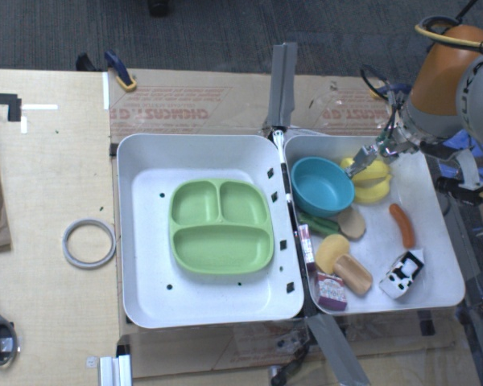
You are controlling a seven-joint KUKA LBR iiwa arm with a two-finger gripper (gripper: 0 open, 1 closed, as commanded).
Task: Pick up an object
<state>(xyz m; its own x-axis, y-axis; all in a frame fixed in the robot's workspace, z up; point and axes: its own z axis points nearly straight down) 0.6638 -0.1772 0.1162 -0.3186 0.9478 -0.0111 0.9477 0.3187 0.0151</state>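
Fingers point(378, 153) rested against the yellow banana point(369, 179) in the right bin point(443, 240); whether they gripped it could not be told.

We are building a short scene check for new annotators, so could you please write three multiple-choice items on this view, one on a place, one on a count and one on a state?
1. Where does the green divided plate lie?
A. In the left bin
B. In the right bin
C. On the bench outside the bins

2. How many compartments does that plate have?
A. Two
B. Three
C. Five

3. How does the blue bowl sit?
A. Upside down
B. Stacked on the green plate
C. Mouth facing up

Answers: 1 A, white bin floor surrounds the plate. 2 B, two small sections above one long one. 3 C, its hollow inside is visible.
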